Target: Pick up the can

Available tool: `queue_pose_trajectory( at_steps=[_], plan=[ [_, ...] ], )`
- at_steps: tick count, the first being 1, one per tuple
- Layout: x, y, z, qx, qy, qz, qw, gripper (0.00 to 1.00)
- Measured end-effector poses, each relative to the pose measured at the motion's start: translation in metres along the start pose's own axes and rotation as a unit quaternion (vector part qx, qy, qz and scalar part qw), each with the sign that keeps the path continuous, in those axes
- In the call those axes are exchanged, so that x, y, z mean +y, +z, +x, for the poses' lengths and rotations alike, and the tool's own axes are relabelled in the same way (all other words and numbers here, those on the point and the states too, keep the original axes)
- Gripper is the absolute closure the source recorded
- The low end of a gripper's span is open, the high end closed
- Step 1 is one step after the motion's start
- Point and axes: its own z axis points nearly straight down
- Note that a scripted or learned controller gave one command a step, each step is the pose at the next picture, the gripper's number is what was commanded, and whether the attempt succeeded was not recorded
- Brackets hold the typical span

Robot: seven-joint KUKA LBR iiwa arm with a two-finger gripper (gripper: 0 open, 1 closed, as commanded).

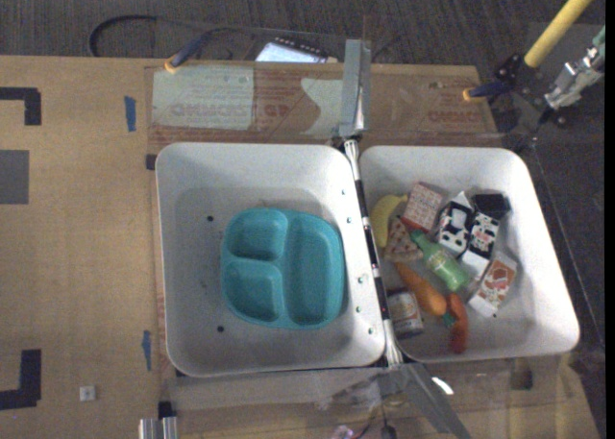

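Observation:
The can [405, 313] is small, with a pale label and a metal rim. It rests in the right bin [543, 235], close to the bin's left wall and near its front edge. An orange carrot [423, 290] lies just right of the can and touches or nearly touches it. A red chili [458, 325] lies a little further right.
Packed behind the can are a banana [386, 216], a green bottle [442, 262], a brown box [423, 205], two cow-patterned cartons [471, 229], a red-and-white carton [495, 283] and a black item [490, 203]. The left bin [192, 187] holds a teal divided plate [283, 267]. A yellow pole [567, 12] stands at the top right.

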Motion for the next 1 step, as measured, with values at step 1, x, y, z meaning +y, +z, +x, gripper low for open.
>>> queue_pose_trajectory(
  at_steps=[1],
  plan=[
    [-0.0545,0.1498,0.0118,0.001,-0.088,0.001,0.9961,1.0]
  ],
)
